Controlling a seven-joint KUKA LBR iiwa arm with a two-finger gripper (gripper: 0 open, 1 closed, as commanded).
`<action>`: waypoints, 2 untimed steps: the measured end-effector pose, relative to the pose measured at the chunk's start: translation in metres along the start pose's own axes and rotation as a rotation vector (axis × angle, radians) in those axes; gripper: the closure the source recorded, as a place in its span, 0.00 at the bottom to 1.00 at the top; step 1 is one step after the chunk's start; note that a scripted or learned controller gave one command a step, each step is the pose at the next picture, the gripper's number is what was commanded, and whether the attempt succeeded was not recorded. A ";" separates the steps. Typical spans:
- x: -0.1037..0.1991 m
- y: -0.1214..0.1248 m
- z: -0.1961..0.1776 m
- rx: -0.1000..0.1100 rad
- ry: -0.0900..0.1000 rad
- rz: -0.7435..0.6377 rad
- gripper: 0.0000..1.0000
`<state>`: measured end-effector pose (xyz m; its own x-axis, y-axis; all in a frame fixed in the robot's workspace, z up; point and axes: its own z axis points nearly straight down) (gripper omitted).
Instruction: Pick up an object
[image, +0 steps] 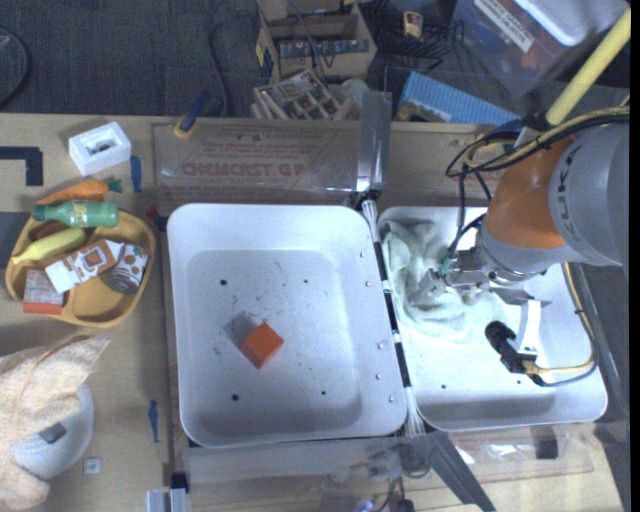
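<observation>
The end effector sits low in the right bin, at the upper left part of it, pressed against or just above a crumpled pale cloth. Seen from above at a slant, it is too dark and too mixed in with the folds to tell whether it is wide or narrow, and nothing can be seen held in it. The cloth lies bunched along the bin's left wall, near the divide between the two bins. Behind the end effector, the grey arm with its orange band reaches in from the right edge of the view.

In the left bin, well apart from the end effector, a small orange block rests alone on the floor, a little left of centre and towards the near side.

Further left on the wooden bench, outside the bins, a yellow bowl holds toy food, with a green bottle lying across its top. A small white box sits beyond the bowl, and a peach-coloured fabric lies at the near left corner
</observation>
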<state>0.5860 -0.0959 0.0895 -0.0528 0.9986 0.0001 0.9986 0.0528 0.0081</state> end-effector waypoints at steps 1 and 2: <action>-0.062 -0.004 0.000 -0.006 -0.004 -0.042 0.00; -0.032 0.017 0.000 -0.006 -0.006 -0.213 0.00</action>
<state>0.6042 -0.1273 0.0894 -0.2623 0.9649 -0.0078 0.9649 0.2624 0.0135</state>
